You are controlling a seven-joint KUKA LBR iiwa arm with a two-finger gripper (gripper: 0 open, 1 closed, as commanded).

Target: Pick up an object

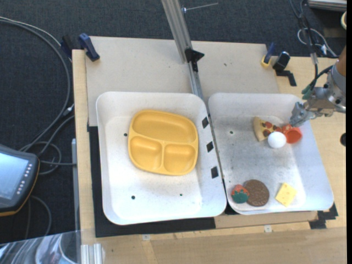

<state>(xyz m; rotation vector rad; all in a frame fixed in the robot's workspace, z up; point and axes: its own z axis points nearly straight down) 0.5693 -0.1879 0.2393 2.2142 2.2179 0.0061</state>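
The right bin (242, 158) holds a pizza slice (260, 128), a white ball (276, 140) and a small orange-red piece (293, 135) clustered near its far right. A brown round cookie (256, 192), a small red and green item (240, 193) and a yellow cheese wedge (286, 194) lie along its near edge. My gripper (298, 116) hangs at the bin's right rim, just above the orange-red piece and right of the pizza slice. Nothing shows between its fingers.
The left bin (110, 202) holds a yellow divided plate (163, 142). A metal pole (179, 21) rises at the back between the bins. Clamps (88, 45) sit at the bench corners, and cables trail at the far right.
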